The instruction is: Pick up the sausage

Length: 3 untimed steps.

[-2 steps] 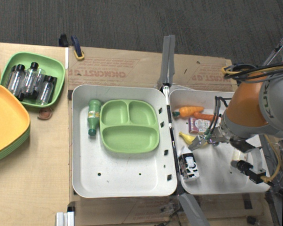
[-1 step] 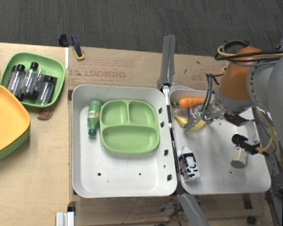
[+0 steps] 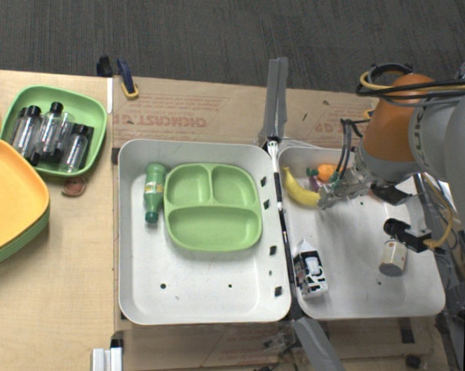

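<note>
The light over my bench (image 3: 58, 304) is bright and even, and it seems to come from above. Shadows are soft and short. The two white bins (image 3: 205, 295) look almost washed out, with mild glare on their floors. Toward three o'clock my arm (image 3: 439, 128) is close to the camera and looks slightly blurred. The middle is sharp enough, though a little grainy.
</note>
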Each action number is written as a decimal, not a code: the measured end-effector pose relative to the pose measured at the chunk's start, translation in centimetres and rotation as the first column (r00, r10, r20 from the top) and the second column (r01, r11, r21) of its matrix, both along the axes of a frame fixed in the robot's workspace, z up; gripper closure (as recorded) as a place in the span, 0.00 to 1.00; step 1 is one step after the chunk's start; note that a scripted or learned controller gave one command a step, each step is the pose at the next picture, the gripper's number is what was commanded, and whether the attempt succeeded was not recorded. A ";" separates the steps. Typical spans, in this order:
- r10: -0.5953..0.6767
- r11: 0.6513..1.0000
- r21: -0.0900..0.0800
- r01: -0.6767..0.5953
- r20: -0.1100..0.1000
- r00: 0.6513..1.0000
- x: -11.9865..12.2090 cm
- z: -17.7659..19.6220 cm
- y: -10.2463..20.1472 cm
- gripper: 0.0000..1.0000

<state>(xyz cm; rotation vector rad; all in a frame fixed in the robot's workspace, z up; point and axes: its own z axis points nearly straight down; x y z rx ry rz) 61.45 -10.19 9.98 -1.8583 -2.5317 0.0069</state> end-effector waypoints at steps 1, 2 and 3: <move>-0.215 0.977 0.002 0.215 0.001 0.977 -4.0 -0.9 -1.7 1.00; -0.623 0.782 0.000 0.623 0.002 0.782 -7.1 7.1 -9.2 1.00; -0.491 0.871 0.000 0.491 0.004 0.871 3.6 15.4 -9.7 1.00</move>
